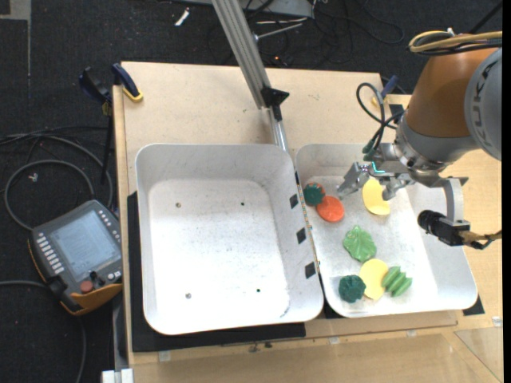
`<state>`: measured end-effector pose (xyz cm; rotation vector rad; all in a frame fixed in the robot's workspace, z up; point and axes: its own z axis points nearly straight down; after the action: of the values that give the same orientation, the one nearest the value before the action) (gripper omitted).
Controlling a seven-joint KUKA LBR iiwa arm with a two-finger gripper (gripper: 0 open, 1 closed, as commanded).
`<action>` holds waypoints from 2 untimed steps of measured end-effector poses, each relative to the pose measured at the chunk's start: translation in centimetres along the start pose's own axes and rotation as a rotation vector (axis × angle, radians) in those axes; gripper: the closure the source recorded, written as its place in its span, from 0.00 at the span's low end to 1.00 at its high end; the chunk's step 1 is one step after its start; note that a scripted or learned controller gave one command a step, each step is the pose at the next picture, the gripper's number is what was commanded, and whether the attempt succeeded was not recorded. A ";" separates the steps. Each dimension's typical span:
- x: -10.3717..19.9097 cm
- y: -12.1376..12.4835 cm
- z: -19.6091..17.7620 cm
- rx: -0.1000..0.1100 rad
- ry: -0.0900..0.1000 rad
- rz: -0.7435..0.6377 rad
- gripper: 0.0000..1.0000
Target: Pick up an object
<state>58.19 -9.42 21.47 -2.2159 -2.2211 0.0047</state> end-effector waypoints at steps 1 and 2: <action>0.0 0.1 -0.3 -0.005 -0.001 0.002 0.00; -0.5 0.3 5.9 0.002 0.000 0.004 0.00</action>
<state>58.42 -9.96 15.52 -2.2200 -2.2160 0.0069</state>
